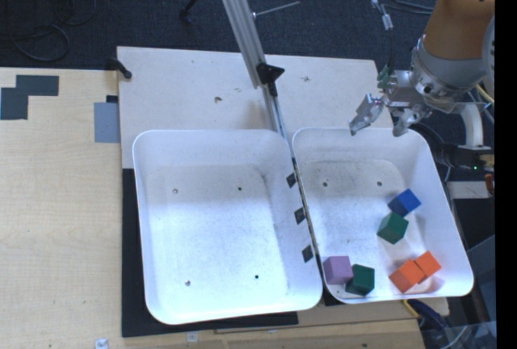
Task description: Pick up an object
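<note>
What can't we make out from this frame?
- Gripper: small and blurred in the camera view; no telling if it holds anything.
- Dark green block: partly behind the purple block; its full shape is unclear.
- Two orange blocks: touching; where one ends is hard to judge.
- Arm: cut off by the top and right edges.

Five small blocks lay in the right bin (pixel 440 178), all toward its near right part. A blue cube (pixel 405 201) sat tilted farthest back, with a dark green cube (pixel 393 228) just in front of it. An orange block (pixel 415 271) rested near the front right corner. At the front left corner, a purple cube (pixel 338 268) and a second dark green cube (pixel 361 279) sat touching.
</note>
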Controlling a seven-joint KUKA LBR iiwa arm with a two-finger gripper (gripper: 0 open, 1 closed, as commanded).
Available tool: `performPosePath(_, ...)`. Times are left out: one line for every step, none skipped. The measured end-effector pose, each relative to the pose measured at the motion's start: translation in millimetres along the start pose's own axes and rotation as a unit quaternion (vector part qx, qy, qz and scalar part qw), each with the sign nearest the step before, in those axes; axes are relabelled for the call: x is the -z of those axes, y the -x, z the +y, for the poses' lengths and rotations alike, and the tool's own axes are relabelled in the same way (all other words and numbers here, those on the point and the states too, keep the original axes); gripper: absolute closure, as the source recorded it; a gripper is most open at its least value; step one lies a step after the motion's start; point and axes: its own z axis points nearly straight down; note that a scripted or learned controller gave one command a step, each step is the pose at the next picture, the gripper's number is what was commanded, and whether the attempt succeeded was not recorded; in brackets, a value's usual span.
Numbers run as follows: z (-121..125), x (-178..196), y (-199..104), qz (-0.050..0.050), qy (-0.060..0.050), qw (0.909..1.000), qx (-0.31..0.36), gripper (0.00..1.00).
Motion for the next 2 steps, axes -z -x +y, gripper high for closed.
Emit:
performPosePath(-27.4, -149.2, 52.7, 0.0, -0.004, 1.0, -0.003, 0.0)
performPosePath(-51.6, -49.4, 7.4, 0.0, 0.004, 1.0, 0.0, 0.0)
